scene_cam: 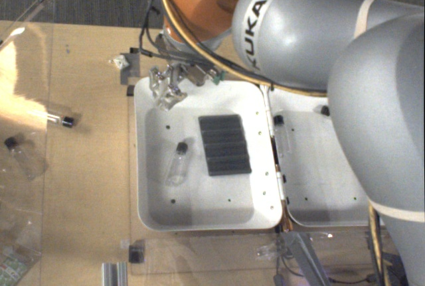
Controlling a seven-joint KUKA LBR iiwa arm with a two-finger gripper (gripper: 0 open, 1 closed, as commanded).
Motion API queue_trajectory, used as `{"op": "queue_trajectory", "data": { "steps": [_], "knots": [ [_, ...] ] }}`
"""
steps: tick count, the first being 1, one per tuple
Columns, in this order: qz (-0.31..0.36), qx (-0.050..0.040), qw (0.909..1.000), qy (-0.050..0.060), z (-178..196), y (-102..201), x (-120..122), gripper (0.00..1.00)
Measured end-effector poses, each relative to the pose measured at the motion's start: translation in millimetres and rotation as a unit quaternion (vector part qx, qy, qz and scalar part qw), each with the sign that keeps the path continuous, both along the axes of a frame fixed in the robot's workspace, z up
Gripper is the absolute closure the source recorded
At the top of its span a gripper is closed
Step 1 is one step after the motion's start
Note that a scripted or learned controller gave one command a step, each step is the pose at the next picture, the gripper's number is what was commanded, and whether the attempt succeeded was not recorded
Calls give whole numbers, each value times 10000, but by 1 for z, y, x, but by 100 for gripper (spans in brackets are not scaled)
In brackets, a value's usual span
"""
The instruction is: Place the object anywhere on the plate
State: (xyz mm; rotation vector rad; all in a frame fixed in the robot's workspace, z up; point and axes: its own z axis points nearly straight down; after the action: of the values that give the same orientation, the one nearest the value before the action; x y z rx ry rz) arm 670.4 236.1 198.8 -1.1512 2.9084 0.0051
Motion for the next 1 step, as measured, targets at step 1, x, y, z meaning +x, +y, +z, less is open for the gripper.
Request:
{"op": "queue_trajectory", "data": {
  "steps": [1],
  "knots": [
    [2086, -23, 9780, 3, -41, -9, -1, 100]
  ]
}}
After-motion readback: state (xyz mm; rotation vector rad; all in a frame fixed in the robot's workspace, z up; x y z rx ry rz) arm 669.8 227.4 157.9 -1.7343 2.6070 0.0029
